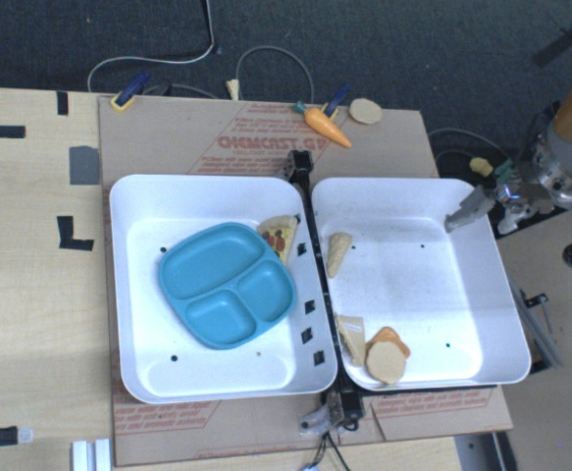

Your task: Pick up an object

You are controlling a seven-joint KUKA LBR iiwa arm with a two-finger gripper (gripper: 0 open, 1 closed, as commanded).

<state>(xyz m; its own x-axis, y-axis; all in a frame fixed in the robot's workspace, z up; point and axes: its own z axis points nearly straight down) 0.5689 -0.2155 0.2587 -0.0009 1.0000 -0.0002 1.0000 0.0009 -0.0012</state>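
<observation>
two bins sit ahead of me, and my claw (462, 216) hangs at the right rim of the right bin (482, 292), high above the floor of it. i judge the step in hand to be the approach: nothing is picked yet.

to do it well i would choose one target and commit. the bread-like pieces (386, 354) lie down and to the left of the claw, near the bin's near-left corner, touching or nearly touching a pale wedge (350, 334) beside them. that crowding is a risk, since a closing grip could catch two things or push one against the wall. the lone pale slice (338, 253) lies straight left of the claw, against the divider; it stands apart from the rest, though the wall leaves little room on one side. i would come down square over the middle of whichever i pick, fingers spanning its short side.

the blue divided plate (227, 285) rests in the left bin (129, 263), well left of the claw, flat and wide, a poor fit for a pinch.

as for the claw itself, i see a grey tip, too blurred to judge; i cannot tell its state. it seems to hold nothing.
</observation>
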